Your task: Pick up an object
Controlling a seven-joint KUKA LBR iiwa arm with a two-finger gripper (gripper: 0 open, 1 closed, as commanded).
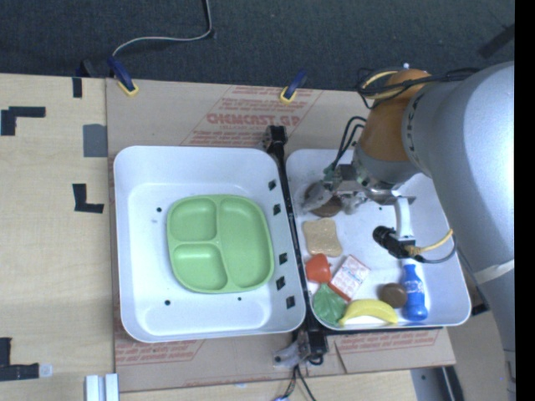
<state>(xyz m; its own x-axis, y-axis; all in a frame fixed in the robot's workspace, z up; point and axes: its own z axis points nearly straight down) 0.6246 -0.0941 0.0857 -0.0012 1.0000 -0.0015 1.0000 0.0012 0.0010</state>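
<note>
Arm (472,153): broad, rounded, smooth pale grey casing. Orange band (386,128) just above the wrist, glossy and curved. Yellow and black cables (378,80) loop over the band's upper side. Gripper (334,192): dark metal hardware below the band, small green spot on its near side.

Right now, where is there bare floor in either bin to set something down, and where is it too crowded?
Left bin: bare white floor rings the green divided plate, widest along the near edge and in the far corners. Right bin: the near half is crowded with toast, tomato, banana and blue bottle. The gripper hangs over its far left corner.
</note>
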